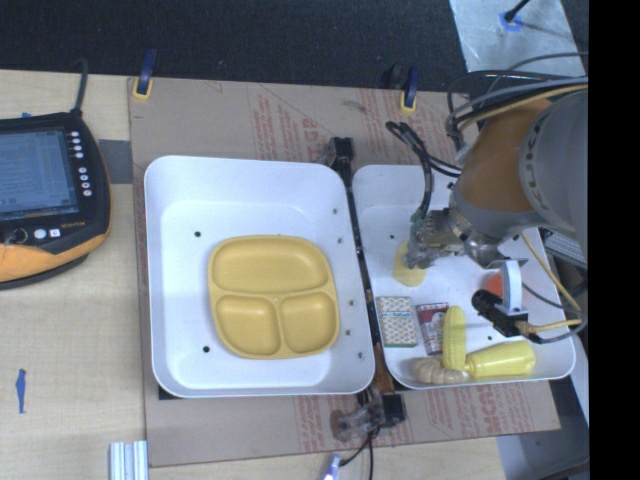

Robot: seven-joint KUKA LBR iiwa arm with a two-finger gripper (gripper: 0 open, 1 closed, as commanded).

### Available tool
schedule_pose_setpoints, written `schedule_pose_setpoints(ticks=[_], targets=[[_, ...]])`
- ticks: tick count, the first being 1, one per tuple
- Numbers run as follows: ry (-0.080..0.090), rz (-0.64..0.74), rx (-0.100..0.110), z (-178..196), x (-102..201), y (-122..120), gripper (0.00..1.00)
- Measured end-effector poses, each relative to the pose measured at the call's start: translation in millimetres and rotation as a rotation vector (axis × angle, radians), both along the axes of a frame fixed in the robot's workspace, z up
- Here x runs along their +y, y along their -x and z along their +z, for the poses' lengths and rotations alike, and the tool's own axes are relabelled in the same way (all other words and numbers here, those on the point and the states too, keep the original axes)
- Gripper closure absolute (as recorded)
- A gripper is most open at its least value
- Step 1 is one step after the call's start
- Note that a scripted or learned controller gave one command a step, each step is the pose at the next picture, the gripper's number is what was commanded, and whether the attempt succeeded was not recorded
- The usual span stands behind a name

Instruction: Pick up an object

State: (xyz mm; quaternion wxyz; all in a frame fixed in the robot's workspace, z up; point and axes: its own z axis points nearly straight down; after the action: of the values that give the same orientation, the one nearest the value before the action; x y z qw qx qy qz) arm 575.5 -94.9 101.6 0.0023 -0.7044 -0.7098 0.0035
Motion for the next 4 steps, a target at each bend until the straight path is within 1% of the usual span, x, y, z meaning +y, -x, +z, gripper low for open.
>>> schedule_pose_setpoints(ticks=[1,2,3,4], targets=[[0.001,0.001,0.0,0.0,0.0,0.1,0.0],[-0.002,-0.006,-0.006,-9.7,-30.9,-34.6,0.0],[-0.002,-0.001,-0.003,-10.0,-12.7,-24.4,0.0],[-0.001,-0.003,-0.003,-10.1,-24.2,-7.7,0.0]])
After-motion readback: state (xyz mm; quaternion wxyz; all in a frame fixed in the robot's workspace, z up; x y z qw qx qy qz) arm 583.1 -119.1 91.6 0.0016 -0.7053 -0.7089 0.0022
